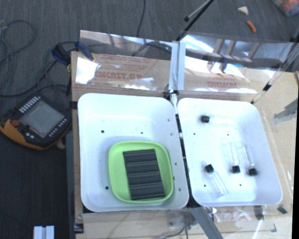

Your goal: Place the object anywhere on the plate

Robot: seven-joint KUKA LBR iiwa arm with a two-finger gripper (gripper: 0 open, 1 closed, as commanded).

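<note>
The green plate [116, 155] sits low in the left bin [89, 118], and a dark ridged block [144, 174] already lies flat on it. The block nearly fills the plate. A bump could slide it off. I cannot tell the gripper's state.

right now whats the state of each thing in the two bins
green plate: flat in the left bin, holding a dark ribbed block
dark ribbed block: lying flat on the plate
clear vials with black caps: lying on their sides in the right bin
loose black cap: apart from the vials, near the right bin's back
</note>
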